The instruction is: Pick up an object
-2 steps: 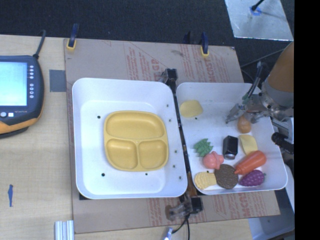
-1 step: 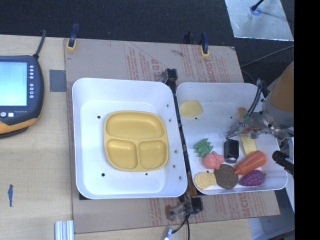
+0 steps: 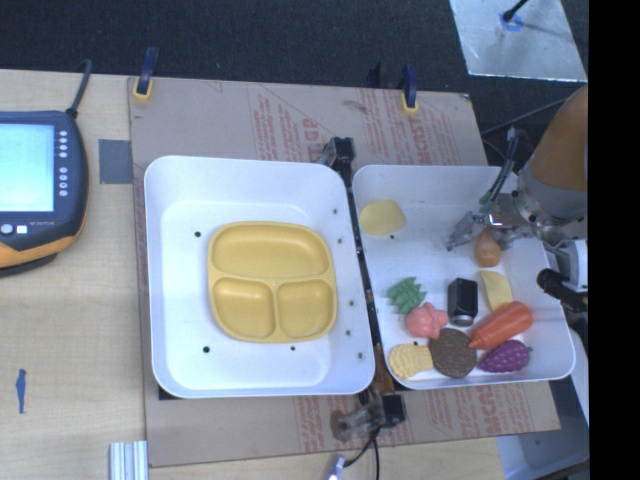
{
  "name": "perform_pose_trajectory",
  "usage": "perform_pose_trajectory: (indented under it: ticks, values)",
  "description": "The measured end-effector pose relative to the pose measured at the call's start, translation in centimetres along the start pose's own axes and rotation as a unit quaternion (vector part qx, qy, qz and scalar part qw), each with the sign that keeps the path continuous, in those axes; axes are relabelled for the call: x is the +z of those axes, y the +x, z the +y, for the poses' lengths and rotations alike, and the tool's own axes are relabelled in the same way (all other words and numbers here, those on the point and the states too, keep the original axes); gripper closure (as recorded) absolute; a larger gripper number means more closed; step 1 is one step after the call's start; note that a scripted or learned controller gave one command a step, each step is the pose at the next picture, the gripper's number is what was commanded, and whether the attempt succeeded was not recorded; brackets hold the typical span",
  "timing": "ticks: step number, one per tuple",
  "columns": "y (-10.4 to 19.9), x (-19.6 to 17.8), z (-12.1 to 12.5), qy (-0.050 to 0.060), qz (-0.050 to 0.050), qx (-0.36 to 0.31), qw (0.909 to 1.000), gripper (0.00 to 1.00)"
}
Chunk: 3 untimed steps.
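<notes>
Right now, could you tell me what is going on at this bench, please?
The arm's gripper is low in the right bin, beside a small brown toy. Other toy foods, including a carrot and grapes, lie nearer the front. The left bin holds a yellow divided plate.
</notes>
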<state>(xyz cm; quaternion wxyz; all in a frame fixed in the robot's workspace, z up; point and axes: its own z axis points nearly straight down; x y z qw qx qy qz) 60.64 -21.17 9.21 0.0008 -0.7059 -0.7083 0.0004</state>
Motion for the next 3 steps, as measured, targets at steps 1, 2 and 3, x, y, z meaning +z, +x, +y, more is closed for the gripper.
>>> perform_pose_trajectory:
  ticks: [1,2,3]
  values:
    - [-0.1,-1.0,0.0,0.0,0.0,-0.001,1.0,1.0]
    - [7.2,-5.3,5.1,0.0,0.001,-0.001,1.0,1.0]
    - [13.9,-10.0,-1.5,0.001,0.0,-0.001,1.0,1.0]
